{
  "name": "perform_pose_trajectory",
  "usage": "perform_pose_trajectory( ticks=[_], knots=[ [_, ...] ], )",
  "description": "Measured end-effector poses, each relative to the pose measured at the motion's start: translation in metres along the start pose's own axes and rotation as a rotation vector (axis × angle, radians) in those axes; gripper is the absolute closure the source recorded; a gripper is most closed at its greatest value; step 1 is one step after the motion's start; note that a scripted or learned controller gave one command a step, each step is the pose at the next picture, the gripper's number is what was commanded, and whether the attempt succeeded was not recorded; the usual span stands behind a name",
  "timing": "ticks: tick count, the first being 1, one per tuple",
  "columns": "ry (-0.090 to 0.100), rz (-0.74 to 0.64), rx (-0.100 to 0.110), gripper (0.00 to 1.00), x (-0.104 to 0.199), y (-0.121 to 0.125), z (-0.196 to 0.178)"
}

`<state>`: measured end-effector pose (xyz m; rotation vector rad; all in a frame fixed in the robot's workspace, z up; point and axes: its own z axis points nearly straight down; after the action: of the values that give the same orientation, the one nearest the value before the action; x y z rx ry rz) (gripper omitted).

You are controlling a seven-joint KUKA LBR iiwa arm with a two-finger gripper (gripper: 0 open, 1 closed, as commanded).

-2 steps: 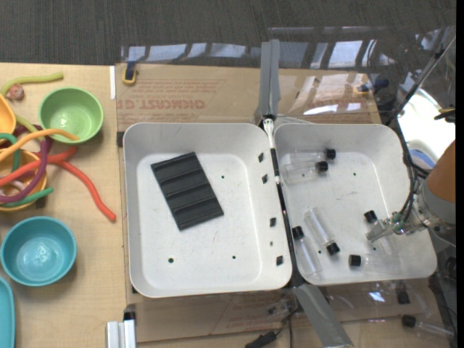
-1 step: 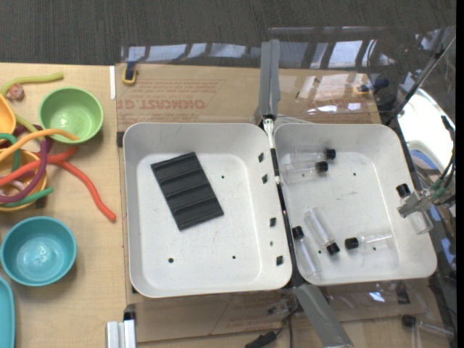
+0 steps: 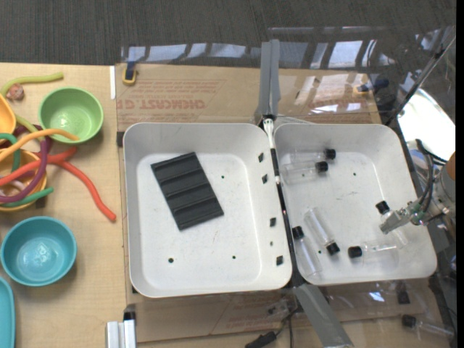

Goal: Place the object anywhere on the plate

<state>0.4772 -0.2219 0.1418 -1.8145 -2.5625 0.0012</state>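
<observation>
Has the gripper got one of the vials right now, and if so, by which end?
Cannot tell. The gripper sits at the right bin's right edge near a black-capped vial, too small to judge.

Two white bins: left bin (image 3: 138,194) and right bin (image 3: 348,133), both dotted with small black holes; black ribbed plate (image 3: 187,190), four raised bands across it; clear tubes (image 3: 317,229) with black caps (image 3: 333,249); brown cardboard (image 3: 181,96) printed with faded red lettering; tan bench top (image 3: 72,267); green bowl (image 3: 71,115); teal bowl (image 3: 38,251); tangled strings (image 3: 43,158) in orange, red, purple and green; yellow-green string (image 3: 32,81) at the far edge; dark grey carpet (image 3: 145,13) with fine diagonal weave; silvery metal gripper (image 3: 395,222)
</observation>
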Motion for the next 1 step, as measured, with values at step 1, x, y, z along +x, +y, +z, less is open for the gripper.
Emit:
perform_pose_trajectory(
  ticks=[1],
  knots=[
    [0.000, -0.073, 0.000, 1.00, 0.0002, 0.0002, 0.0465]
  ],
)
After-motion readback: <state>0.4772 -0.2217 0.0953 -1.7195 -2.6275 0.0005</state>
